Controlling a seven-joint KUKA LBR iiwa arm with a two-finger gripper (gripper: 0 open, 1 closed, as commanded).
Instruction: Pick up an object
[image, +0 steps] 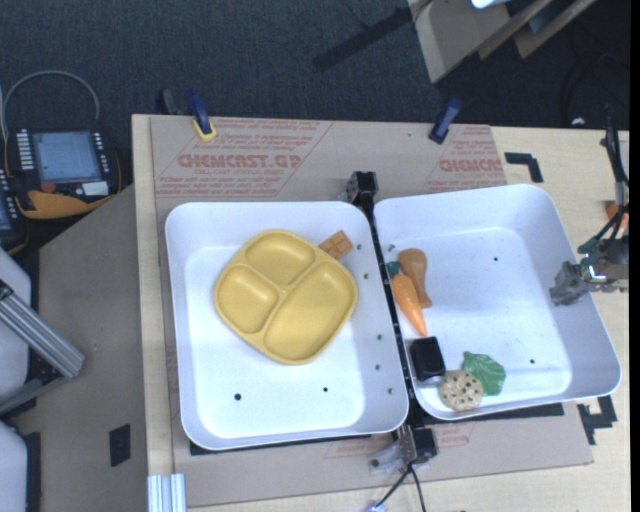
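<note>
My end effector sits at the right bin's far edge, well apart from the carrot; I cannot tell its state.

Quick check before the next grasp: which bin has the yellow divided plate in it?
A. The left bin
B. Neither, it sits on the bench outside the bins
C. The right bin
A. The yellow divided plate lies inside the left bin, while the right bin holds the carrot and other small items.
</note>
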